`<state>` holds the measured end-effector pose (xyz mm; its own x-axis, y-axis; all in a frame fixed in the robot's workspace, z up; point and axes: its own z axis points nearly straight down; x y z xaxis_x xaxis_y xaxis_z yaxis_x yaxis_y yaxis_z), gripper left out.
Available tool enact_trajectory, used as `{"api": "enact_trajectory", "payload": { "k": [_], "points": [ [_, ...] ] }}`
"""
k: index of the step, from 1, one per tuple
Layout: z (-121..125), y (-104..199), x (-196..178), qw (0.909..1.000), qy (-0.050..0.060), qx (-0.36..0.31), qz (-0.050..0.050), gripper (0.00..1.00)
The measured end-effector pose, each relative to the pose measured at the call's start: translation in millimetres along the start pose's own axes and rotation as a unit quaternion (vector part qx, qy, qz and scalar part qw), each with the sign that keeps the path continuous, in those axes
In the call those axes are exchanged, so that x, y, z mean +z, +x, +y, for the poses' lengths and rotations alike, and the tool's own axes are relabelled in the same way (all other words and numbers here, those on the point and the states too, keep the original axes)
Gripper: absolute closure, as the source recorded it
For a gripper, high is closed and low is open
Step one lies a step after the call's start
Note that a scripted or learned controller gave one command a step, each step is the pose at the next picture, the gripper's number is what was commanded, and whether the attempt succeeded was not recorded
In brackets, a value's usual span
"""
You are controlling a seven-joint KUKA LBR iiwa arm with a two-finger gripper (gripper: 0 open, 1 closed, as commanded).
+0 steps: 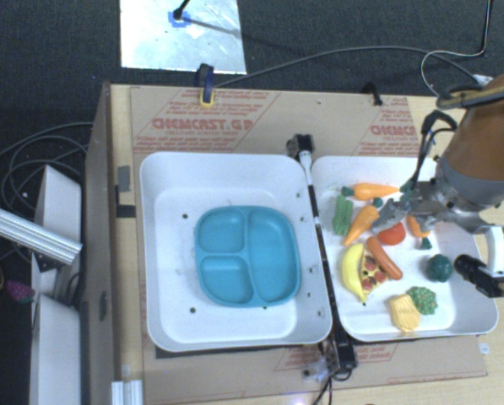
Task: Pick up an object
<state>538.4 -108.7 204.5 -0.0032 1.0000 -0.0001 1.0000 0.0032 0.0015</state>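
The right bin (479, 315) holds several toy foods: an orange carrot (374, 191), a green pickle (343, 216), a second carrot (361, 222), a red tomato (393, 235), a sausage (385, 259), a banana (352, 270), a pizza slice (371, 270), a dark green ball (440, 267), broccoli (422, 299) and a yellow piece (404, 312). My gripper (399, 212) is low over the bin's upper middle, just above the tomato and beside the second carrot. Its dark body hides what lies directly beneath it.
The left bin (171, 192) holds a blue divided plate (246, 256). A black clip (301, 147) sits at the top of the divider between the bins. The arm's grey body (484, 163) hangs over the right bin's far right corner. Cables lie around the bench.
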Motion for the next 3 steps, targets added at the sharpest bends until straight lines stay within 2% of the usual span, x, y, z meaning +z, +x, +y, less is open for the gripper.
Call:
{"api": "enact_trajectory", "payload": {
  "k": [1, 2, 3],
  "points": [
    [13, -27, 94, 1.0000, 0.002, 0.001, 0.000, 0.00],
    [28, 25, 121, 1.0000, 0.001, 0.000, 0.001, 0.00],
    [1, 21, 120, 1.0000, 0.001, 0.001, 0.000, 0.00]
  ]
}}
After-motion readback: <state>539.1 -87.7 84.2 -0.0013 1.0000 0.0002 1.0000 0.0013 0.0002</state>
